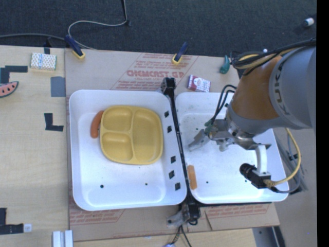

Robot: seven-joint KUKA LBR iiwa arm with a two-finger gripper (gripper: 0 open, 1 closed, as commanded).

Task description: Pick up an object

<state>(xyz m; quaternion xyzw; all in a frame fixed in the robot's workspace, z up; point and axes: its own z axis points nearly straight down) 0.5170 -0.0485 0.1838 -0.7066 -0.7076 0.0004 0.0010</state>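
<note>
Reaching in over the right bin (226,189), my end effector (198,142) sits just right of the central divider (174,133) where the two bins meet. Its metal fingers (194,144) point toward the divider, low over the bin floor. Whether they are spread or pressed together I cannot tell; nothing is visibly between them.

Edges and room, taken from the divider:
- My wrist and grey-orange arm (267,94) cover the upper right part of the right bin. The floor between the divider and my fingers is bare white, speckled with small dark marks.
- The lower part of the right bin, below my fingers, is open floor.
- A black fitting with a yellow cable (257,176) hangs near that bin's lower right area.

Containers and contents:
- Right bin: a small orange sausage-shaped piece (192,176) lies just right of the divider, near the bin's lower left corner, below my end effector and apart from it.
- Left bin (87,189), left of the divider: a yellow compartment tray (131,134) lies flat in the upper middle. An orange-red sausage-shaped piece (95,124) lies touching the tray's far side from the divider. The lower half of this bin is bare floor.

Both bins rest on cardboard (149,71) on the worktop (25,163).
</note>
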